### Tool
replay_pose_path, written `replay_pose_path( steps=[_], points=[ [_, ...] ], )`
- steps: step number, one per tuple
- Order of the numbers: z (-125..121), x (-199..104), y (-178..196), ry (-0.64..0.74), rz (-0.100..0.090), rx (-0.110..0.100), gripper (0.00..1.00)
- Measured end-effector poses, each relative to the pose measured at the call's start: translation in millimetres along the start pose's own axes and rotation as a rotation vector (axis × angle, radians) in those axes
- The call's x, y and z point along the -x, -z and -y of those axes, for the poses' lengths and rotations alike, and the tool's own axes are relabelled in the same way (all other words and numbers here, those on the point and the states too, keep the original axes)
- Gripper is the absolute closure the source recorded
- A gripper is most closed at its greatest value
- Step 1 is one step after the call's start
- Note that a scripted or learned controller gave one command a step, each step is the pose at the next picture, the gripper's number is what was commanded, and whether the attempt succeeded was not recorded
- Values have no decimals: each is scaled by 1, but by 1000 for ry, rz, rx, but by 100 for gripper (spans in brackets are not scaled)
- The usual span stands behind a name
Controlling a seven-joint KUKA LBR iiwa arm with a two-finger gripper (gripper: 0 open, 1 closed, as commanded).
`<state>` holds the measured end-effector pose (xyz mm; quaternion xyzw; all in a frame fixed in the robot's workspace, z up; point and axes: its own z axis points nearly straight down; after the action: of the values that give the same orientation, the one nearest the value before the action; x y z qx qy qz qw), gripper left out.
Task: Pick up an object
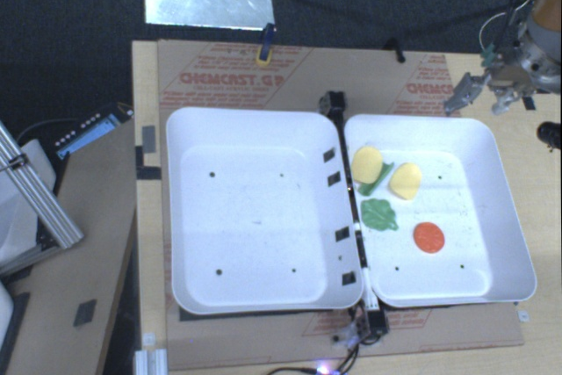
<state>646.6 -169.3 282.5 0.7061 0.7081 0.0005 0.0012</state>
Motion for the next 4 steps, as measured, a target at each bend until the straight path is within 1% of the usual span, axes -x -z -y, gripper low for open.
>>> replay_pose_path(
  steps=[1, 2, 3, 4],
  points=[
    [-1, 0, 12, 4, 1, 5, 100],
    [17, -132, 115, 15, -5, 13, 100],
    [52, -243, 205, 13, -5, 9, 100],
    [86, -303, 257, 8, -5, 5, 100]
  ],
)
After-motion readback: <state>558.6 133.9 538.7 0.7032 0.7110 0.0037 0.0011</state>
